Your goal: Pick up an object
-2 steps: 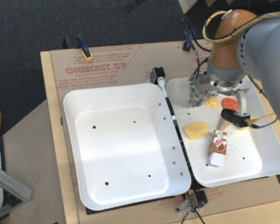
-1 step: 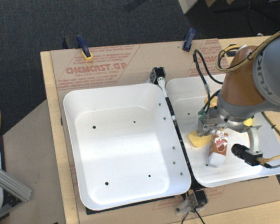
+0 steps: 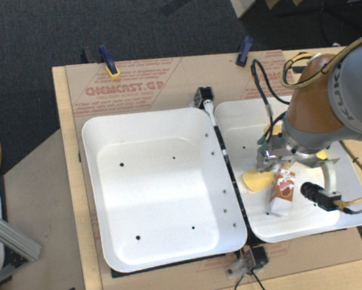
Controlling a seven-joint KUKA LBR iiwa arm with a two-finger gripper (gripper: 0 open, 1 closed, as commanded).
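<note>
Two bins side by side on bench point(image 3: 129, 82), long sides touching along a seam near bench mid. Left bin point(image 3: 109, 200) takes the bench's left and centre part; right bin point(image 3: 243, 122) sits toward bench's right edge. Arm point(image 3: 337, 102) reaches in over the right edge, above right bin; pincer point(image 3: 273, 156) hangs over that bin's middle. In right bin: round lump point(image 3: 255, 181) near the seam, just left of a carton point(image 3: 282, 191); carton lies tilted toward bin's front edge, right below pincer. Clamps: two at bench's back edge point(image 3: 109, 65) point(image 3: 244, 49), one at seam's back end point(image 3: 203, 96), one at seam's front end point(image 3: 254, 257).
</note>
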